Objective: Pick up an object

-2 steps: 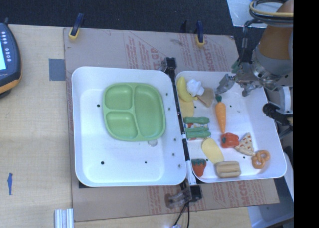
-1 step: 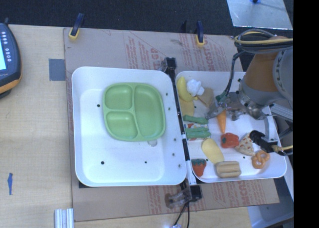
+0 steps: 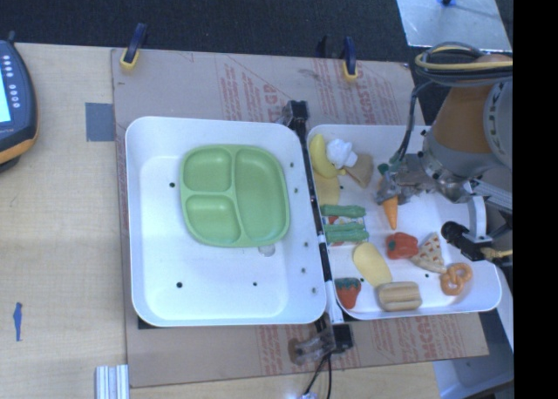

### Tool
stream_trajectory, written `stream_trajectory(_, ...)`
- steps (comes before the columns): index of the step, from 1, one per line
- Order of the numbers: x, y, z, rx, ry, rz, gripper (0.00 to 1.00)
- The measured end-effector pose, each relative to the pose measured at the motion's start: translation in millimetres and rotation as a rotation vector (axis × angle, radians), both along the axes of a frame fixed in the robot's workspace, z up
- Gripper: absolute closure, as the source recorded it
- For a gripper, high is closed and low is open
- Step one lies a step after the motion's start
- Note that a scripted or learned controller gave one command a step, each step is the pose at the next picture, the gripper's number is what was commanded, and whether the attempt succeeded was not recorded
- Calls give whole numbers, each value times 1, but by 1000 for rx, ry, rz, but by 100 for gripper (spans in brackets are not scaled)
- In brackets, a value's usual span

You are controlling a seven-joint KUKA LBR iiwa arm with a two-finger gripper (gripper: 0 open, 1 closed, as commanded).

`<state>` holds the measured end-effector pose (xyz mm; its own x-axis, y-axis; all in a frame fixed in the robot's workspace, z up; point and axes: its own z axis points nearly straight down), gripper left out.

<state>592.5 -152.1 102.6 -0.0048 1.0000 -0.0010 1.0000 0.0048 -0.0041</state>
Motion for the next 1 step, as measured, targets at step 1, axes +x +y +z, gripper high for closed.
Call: stream_trajectory(1,12,66,96,3,-11,6,100)
